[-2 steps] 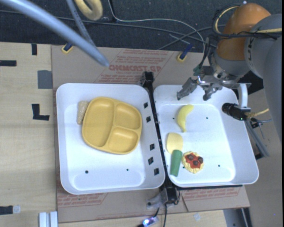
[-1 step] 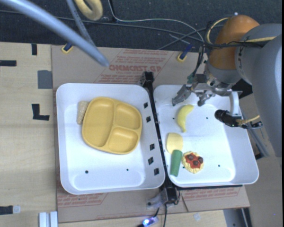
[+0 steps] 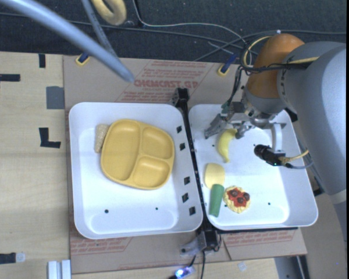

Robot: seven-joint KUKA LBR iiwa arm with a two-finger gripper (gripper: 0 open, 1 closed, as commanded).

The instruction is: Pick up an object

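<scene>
Arm: grey KUKA arm [image 3: 314, 97] reaches in from the right, orange band above the wrist, over the right bin [image 3: 291, 208].
Gripper: the gripper [image 3: 225, 133] is low in the right bin's upper left, fingers spread, with the banana [image 3: 224, 146] lying between and just under the tips.
Right bin contents: yellow block [image 3: 214, 172], green cylinder [image 3: 215, 200], pizza toy [image 3: 237, 199].
Left bin: left bin [image 3: 128, 220] holds a yellow divided plate [image 3: 137, 154] resting over a tan sponge [image 3: 100, 137].

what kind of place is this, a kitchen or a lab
Most likely a robot lab bench, not a kitchen: two white bins side by side, toy food like a banana, loose cables, and an arm reaching in.
</scene>
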